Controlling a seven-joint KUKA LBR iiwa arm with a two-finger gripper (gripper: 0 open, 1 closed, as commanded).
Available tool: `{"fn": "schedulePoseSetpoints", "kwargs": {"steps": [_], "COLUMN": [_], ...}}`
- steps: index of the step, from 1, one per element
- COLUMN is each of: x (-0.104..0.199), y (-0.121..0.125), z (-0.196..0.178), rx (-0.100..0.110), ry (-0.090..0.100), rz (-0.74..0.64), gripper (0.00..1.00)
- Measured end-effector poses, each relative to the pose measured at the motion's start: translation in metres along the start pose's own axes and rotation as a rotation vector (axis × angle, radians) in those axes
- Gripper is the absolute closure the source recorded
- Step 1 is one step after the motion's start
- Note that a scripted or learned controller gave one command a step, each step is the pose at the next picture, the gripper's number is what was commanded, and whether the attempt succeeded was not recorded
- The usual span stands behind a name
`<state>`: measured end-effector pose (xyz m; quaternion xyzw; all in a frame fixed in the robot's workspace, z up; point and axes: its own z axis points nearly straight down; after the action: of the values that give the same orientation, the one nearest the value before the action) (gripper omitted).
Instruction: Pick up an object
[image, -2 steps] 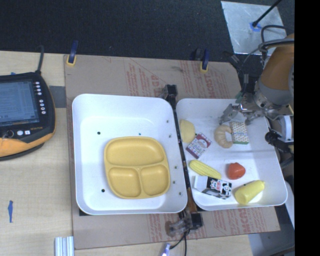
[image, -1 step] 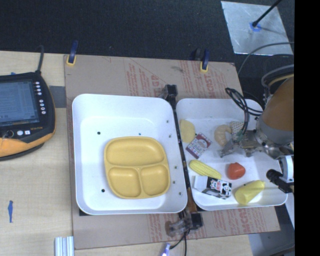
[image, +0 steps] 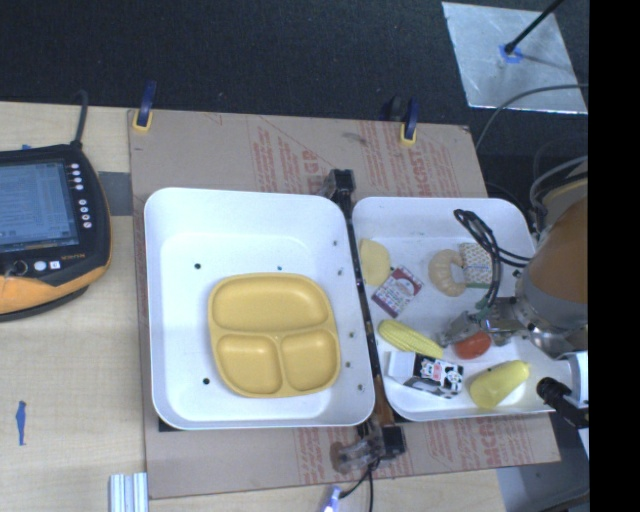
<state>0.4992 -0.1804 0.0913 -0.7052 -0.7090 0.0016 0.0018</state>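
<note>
1. On the left of the picture is the left bin (image: 165, 300). It is white and shallow.
2. A yellow plate (image: 272, 333) with three sections lies flat in the middle of that bin.
3. The right bin (image: 420, 212) sits just beside it, and their sides almost touch. All the small things are in this one.
4. A pale yellow lump (image: 375, 262) lies at the right bin's upper left, close to the wall.
5. A small red and white packet (image: 397, 291) lies just below and to the right of the lump.
6. A tan ring (image: 445, 272) like a doughnut lies near the middle top, with a dotted cloth thing (image: 478, 262) touching its right side.
7. A long yellow thing (image: 410, 337) lies at a slant in the lower left part.
8. A black and white box (image: 437, 374) lies just under it, near the bottom wall.
9. A lemon-yellow lump (image: 498, 384) lies at the lower right, next to the box.
10. A red round thing (image: 473, 346) sits between the long yellow thing and the arm.
11. The arm (image: 560, 270) comes in from the right edge, over the right bin.
12. The gripper (image: 480, 325) is low, just above the red round thing. I cannot tell how far open it is, or if it has hold of anything.
13. A black cable (image: 480, 235) loops above the ring.
14. A screen pad (image: 40, 225) with an orange case lies at the far left.
</note>
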Motion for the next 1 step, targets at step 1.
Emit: {"fn": "schedulePoseSetpoints", "kwargs": {"steps": [1], "x": [-0.0013], "y": [0.0005], "z": [-0.0110], "rx": [0.000], "ry": [-0.002], "rz": [-0.005], "gripper": [1.00]}}
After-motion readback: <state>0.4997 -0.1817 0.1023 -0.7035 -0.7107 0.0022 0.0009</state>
